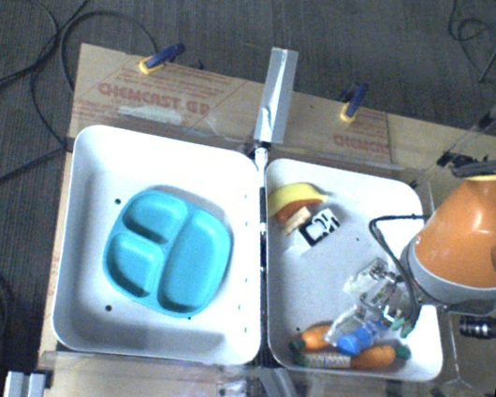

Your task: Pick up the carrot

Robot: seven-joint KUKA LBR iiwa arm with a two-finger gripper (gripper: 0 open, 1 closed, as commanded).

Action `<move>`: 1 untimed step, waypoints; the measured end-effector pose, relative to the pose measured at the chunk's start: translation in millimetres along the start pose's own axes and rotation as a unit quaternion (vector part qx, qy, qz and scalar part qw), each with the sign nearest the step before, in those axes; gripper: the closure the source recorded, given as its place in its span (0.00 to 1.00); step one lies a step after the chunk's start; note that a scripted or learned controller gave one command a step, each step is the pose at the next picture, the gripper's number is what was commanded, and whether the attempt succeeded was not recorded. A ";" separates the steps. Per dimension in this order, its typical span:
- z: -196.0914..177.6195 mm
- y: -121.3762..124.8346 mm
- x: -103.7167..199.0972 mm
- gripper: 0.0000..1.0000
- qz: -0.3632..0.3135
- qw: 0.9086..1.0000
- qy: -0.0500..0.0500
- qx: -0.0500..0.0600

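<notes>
i'm looking down on two white bins sitting side by side. the left bin is holding a blue divided tray. in the right bin, a yellow banana-shaped toy is lying at the far left corner, just beside a small white card with black markings. the carrot is lying along the near wall of the right bin, orange with a green end, touching a blue object. the arm is reaching in from the right, and its gripper is hanging just above the carrot pile. whether the pincer is spread or pressed together, i cannot tell.
</notes>
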State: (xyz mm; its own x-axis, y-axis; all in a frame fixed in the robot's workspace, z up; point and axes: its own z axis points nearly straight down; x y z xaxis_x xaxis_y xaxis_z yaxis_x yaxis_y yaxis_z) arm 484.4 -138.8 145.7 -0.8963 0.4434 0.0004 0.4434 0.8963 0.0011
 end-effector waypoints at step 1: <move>51.9 32.6 7.0 0.00 -0.256 0.967 -0.014 -0.001</move>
State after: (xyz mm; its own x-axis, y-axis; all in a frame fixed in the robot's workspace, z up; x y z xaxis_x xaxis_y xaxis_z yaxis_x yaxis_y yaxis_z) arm 492.7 -106.4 93.8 -0.9979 -0.0581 -0.0286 -0.0580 0.9983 -0.0033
